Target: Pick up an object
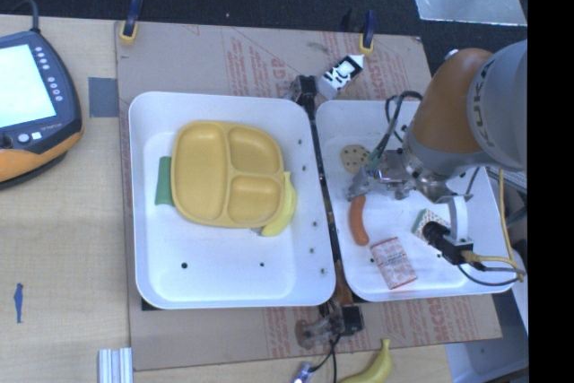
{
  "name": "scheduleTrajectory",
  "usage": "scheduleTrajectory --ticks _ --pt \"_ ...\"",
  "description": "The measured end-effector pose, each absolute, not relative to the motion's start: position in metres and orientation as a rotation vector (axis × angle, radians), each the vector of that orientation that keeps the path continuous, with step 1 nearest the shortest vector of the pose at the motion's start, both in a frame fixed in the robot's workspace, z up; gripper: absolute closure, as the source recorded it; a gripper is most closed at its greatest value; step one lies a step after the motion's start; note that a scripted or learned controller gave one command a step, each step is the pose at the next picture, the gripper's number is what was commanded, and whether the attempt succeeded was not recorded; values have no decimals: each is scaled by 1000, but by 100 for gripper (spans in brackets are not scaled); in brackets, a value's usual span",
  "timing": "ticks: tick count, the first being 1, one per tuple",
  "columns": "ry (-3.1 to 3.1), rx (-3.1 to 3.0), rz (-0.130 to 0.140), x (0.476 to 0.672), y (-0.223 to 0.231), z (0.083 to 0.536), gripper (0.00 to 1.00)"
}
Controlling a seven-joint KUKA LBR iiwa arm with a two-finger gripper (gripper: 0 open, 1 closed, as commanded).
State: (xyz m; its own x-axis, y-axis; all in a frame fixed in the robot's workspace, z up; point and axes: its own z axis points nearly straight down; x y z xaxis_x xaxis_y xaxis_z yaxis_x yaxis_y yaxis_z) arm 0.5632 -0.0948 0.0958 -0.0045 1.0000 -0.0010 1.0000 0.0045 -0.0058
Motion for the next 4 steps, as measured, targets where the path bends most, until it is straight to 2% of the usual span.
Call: scheduleTrajectory --ticks 1,2,3,4 --pt "-2227 -2212 10 564 -96 106 100" --pt "-2228 -2212 11 564 -96 106 0" --pt "-2226 -2213 6 542 -98 108 0" --pt "-2228 -2211 9 543 -99 118 100"
